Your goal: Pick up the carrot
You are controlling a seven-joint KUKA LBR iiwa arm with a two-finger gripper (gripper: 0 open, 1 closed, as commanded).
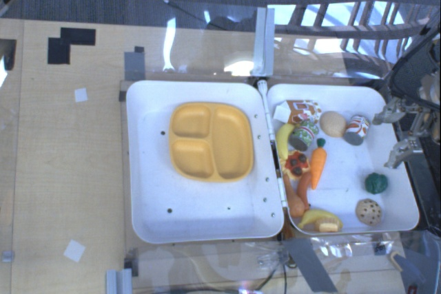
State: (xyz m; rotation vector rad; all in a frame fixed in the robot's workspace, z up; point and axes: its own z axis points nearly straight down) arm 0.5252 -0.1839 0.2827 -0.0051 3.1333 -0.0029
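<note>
Camera view: carrot [318, 167] lies in the right bin [344, 206], left-centre of it, approx mid-frame vertically. Its long axis runs near vertical in the frame w/ a slight lean, green tuft at the upper end, tip pointing down toward the frame's bottom. The claw [400, 135] sits at the right edge of the frame, over the right bin's right rim, fingers apart, nothing between them. So the carrot lies to the left of the claw and a little lower in the frame, well apart, w/ bare white bin floor between. Judgement: the move calls for travel left, fingers closing across the carrot's narrow width, i.e. left-right in the frame. Crowding is the risk: a berry cluster [297, 162] just beside the carrot on its left, a second orange veg [298, 195] near its lower tip, a banana [282, 141] further left. Labels: a printed carton [303, 111] and a small can [356, 129] at the upper part of the bin; writing too small to read. Yellow divided plate [210, 141] in the left bin [148, 169].
</note>
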